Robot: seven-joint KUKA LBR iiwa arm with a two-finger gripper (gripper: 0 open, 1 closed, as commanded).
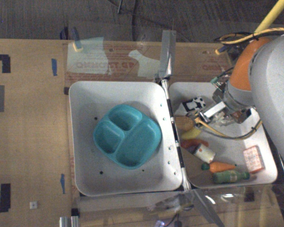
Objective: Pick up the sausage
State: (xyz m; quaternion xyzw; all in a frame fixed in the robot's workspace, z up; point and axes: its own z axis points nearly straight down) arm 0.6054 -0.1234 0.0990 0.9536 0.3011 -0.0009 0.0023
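The sausage point(188, 144) appears as a short reddish-brown piece in the right bin point(267, 174), close to its left wall. It lies just below a yellow banana point(191, 133) and touches a white cup point(205, 153). My gripper point(223, 118) hangs over the upper middle of the right bin, up and to the right of the sausage and apart from it. The wrist hides its tips. I see nothing held.
A tan round item point(183, 123) lies by the divider. A carrot point(222, 166), a green bottle point(231, 176) and a pink box point(253, 158) lie near the right bin's front. A teal divided plate point(128, 135) sits in the left bin point(85, 98).
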